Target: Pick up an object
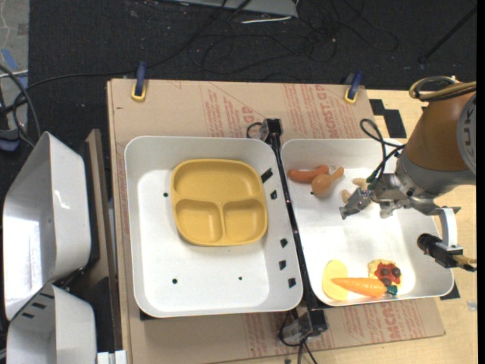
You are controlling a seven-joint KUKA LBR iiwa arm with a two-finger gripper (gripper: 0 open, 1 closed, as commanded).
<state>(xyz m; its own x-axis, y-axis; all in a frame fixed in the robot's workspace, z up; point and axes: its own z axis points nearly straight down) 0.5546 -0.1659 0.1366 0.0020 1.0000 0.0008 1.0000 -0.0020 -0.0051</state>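
Gripper hovers over the right bin, fingers spread apart with nothing between them! Just beyond its tips, toward the divider, lie the hot dog and a small peach-coloured piece, touching each other. Nearer the bin's front edge sits the carrot on a yellow disc, beside a pizza slice. Across the divider, a yellow divided plate rests in the left bin.

Fixed overhead camera, slanted down, both bins.
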